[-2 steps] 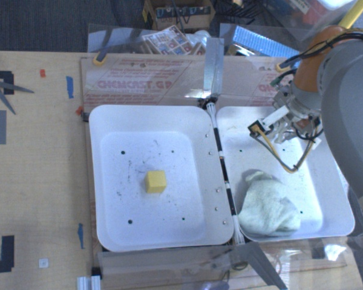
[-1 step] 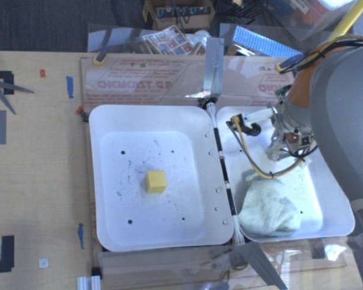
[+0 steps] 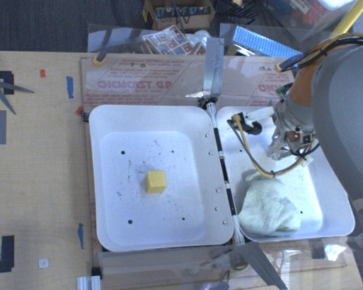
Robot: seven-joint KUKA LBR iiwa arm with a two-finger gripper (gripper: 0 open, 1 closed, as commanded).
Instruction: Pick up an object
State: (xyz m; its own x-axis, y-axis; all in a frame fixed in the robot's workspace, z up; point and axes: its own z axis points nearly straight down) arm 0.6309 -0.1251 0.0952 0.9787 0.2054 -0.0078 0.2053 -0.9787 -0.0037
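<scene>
The camera view looks down at a slant on two shallow white bins set side by side on a wooden bench (image 3: pixel 36 180). The left bin (image 3: pixel 109 132) holds a small yellow block (image 3: pixel 156 181), sitting a little below the middle of the bin floor, apart from all four walls; dark specks and a few small black dots are scattered around it. The right bin (image 3: pixel 333 216) holds a crumpled white cloth (image 3: pixel 267 207), bunched against the near-left corner, close to the divider where the two bins meet.

The grey arm (image 3: pixel 345 113) comes in from the right, its orange band (image 3: pixel 302 89) showing above the wrist. The gripper (image 3: pixel 284 147) hangs over the far half of the right bin, above and beyond the cloth and well apart from the yellow block. A yellow cable (image 3: pixel 254 159) loops from the wrist area out over the bin floor and back, ending near the upper edge of the cloth. The fingers are lost among brackets, wires and the wrist body, so whether they are spread or closed cannot be told from here; nothing appears to be between them, though the view is too cluttered to be sure.

Behind the bins lies a clear plastic sheet (image 3: pixel 157 80) with red lettering, and a strip of blue tape (image 3: pixel 69 87) marks the bench on the left.
</scene>
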